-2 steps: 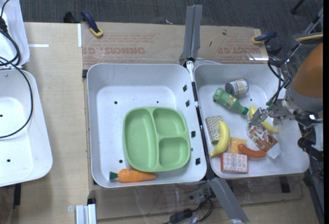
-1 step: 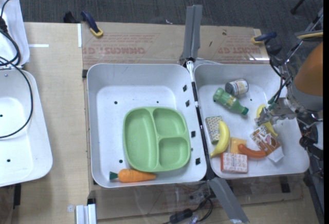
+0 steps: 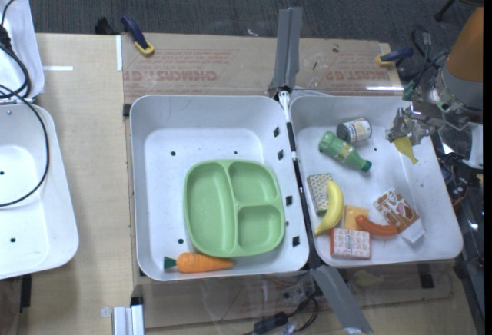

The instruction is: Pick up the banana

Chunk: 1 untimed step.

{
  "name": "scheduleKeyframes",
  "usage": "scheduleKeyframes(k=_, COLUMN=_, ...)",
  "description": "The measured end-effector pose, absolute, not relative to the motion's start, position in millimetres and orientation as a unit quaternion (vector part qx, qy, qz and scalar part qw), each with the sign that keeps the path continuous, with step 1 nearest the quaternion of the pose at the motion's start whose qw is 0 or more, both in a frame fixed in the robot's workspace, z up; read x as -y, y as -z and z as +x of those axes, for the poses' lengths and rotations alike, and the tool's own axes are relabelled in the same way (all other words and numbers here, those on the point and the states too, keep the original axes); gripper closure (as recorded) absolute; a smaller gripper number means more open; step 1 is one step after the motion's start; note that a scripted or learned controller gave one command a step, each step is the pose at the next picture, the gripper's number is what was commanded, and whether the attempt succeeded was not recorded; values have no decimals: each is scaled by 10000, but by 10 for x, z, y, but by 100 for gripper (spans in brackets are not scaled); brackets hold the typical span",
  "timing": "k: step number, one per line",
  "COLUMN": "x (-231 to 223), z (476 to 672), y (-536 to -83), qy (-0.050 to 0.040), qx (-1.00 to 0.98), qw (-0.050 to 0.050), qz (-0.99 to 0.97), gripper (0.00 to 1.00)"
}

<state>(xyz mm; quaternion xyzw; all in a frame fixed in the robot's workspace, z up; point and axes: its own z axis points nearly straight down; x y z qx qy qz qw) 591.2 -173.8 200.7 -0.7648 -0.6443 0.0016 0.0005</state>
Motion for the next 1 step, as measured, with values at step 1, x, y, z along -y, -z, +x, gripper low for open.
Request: scheduleKeyframes(k=1, x=1442, z=6131, y=-2461, qy=-12, qx=7555, qw=-2, qz=-6552, gripper=100)
